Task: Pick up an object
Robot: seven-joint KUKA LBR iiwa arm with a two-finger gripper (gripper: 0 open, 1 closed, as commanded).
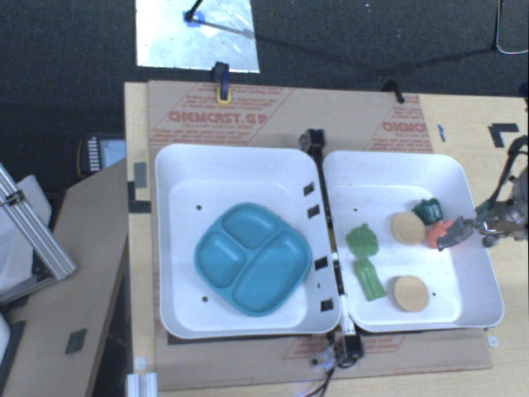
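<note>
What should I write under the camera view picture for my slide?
End effector at an orange object in the right bin; a blue divided plate lies in the left bin.

The gripper point(453, 235) sits at about three o'clock in the view, low and pointing toward nine o'clock. The wrist behind it runs off toward three o'clock, past the edge.

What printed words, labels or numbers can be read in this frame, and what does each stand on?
"CHEMCAST. G P" in red, on the brown protective sheet under the bins, above the left bin.
"CHEMCA..." in red, printed at a slant on the same sheet above the right bin; the rest is cut off.
Fainter red print on the sheet's front edge: too blurred to read.
</note>
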